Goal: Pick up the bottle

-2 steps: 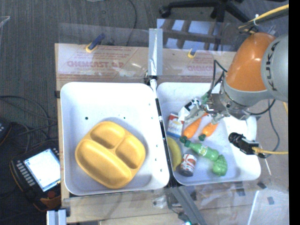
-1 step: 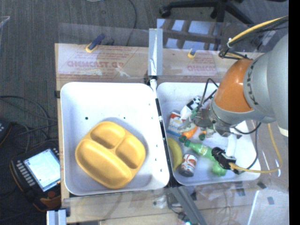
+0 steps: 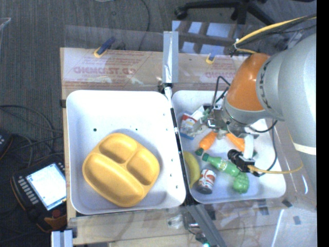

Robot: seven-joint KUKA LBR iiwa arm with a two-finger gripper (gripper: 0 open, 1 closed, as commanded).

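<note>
Two shallow white bins sit side by side in the camera view, and we take them in turn. The left bin (image 3: 82, 112) holds a yellow sectioned tray (image 3: 121, 169), lying flat near its front (nothing to do with our task).

The right bin (image 3: 272, 187) is the busy one. Here we find the green bottle (image 3: 222, 165), lying on its side toward the front of the bin, its cap end pointing toward the bin's middle and its body running toward the right. Just beside it on the left stands a small red and white can (image 3: 206, 180), and a banana (image 3: 192, 168) lies along the divider. An orange carrot-shaped toy (image 3: 207, 140) lies behind the bottle, and a small red and white carton (image 3: 188, 123) sits near the back left corner.

The arm hangs low over this bin, its orange band (image 3: 247, 89) above the wrist, with the gripper (image 3: 222, 123) down among the objects behind the carrot, apart from the bottle. Whether the tool is spread or pressed together we cannot tell, since the wrist hides it from above.

We judge the step in hand to be the approach: the bottle lies free and ungrasped. The next move calls for shifting toward the front of the bin, turning to straddle the bottle across its narrow width, and coming down without nudging the can.
</note>
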